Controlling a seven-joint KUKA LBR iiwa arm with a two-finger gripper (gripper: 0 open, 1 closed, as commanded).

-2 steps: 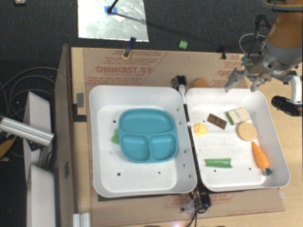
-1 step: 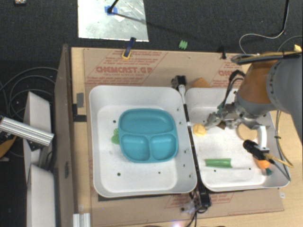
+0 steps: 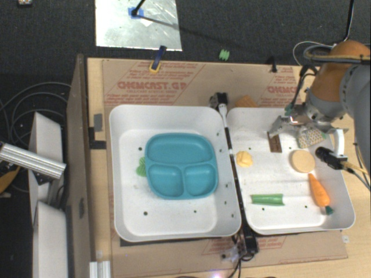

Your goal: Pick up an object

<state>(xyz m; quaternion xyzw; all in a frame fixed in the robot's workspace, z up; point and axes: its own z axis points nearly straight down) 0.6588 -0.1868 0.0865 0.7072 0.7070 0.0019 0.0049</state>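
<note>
Two shallow white bins sat side by side on the surface (image 3: 174, 80), which was covered with printed cardboard. The left bin (image 3: 124, 172) held a blue divided tray (image 3: 179, 164), with a small green item (image 3: 141, 167) peeking out at the tray's left edge. The right bin (image 3: 342, 213) carried the loose objects: a pale yellow lump (image 3: 244, 158) close to the divider, a green pod-like piece (image 3: 266, 199) toward the near side, a round tan disc (image 3: 302, 160), and an orange carrot (image 3: 319, 191) just right of the disc, lying at a slant. The arm came in from the right, and its pincer (image 3: 293, 123) hovered low over the far part of the right bin, a patterned item (image 3: 310, 136) just beside it. Whether the pincer was spread or pressed together could not be told, and nothing showed clearly between its tips.
</note>
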